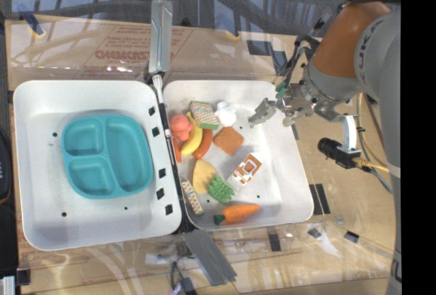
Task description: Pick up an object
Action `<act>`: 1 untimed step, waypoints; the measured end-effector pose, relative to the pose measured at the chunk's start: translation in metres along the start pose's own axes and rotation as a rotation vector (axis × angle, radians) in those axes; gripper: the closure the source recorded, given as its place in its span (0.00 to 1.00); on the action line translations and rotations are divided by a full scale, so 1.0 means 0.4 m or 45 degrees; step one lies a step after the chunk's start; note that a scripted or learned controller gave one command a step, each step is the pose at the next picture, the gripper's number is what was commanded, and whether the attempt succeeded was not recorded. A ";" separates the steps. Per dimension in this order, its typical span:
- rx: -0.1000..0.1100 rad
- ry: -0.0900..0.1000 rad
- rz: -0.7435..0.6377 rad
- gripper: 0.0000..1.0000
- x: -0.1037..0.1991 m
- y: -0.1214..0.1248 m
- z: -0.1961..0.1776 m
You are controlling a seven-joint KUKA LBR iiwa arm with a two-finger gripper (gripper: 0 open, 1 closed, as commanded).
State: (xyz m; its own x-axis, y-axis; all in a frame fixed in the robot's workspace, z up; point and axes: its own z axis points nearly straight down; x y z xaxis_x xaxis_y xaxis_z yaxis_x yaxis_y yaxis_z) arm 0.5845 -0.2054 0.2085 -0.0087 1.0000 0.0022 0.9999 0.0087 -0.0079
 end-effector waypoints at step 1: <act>-0.005 -0.001 -0.093 0.00 0.100 -0.076 0.296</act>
State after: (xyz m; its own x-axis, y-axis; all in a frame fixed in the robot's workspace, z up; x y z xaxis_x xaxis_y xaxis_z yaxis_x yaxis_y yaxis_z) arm 0.5528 -0.1656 0.0904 -0.0814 0.9967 0.0016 0.9967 0.0814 -0.0035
